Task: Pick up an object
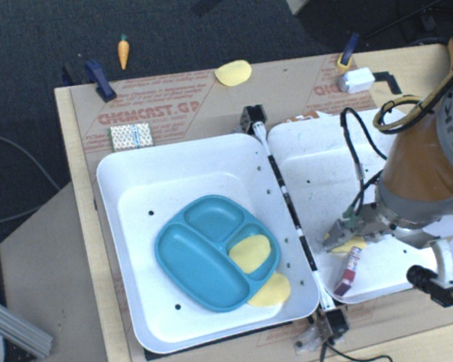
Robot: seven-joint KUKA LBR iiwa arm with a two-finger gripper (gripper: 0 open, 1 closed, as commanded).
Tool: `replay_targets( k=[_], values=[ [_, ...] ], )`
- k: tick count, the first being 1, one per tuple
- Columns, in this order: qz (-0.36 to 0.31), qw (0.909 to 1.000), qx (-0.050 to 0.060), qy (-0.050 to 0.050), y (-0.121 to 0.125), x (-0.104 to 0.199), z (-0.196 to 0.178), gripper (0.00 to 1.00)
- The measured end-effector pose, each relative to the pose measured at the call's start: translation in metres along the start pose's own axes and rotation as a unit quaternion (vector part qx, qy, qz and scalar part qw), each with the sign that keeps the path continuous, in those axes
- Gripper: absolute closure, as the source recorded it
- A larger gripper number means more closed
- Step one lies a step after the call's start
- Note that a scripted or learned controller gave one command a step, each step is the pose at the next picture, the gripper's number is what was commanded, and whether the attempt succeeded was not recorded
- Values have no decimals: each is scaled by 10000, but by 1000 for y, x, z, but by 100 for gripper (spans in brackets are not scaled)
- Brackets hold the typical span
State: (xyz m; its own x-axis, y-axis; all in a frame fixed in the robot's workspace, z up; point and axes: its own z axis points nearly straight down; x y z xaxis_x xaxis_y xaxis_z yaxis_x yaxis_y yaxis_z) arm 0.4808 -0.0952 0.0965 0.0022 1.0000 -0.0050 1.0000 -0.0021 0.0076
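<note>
The gripper (342,239) hangs low in the lower-right bin (317,166), just above a small red-and-white tube (347,272) lying right of centre near the frame's bottom; to take it well, it should come straight down astride the tube's narrow width; whether the fingers are spread or pressed together I cannot tell, and nothing shows between them.

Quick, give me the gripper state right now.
Gripper: low in the right bin, just above the small red tube; whether it is open or closed cannot be told, and nothing is visibly held.
</note>
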Motion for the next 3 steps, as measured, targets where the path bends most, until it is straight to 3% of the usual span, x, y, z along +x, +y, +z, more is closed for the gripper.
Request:
replay_targets(
  k=[1,2,3],
  values=[
    [0,10000,-8,-3,0,0,-10,100],
    [0,10000,-6,-2,0,0,-10,0],
    [-10,10000,51,31,-2,3,12,0]
  ],
)
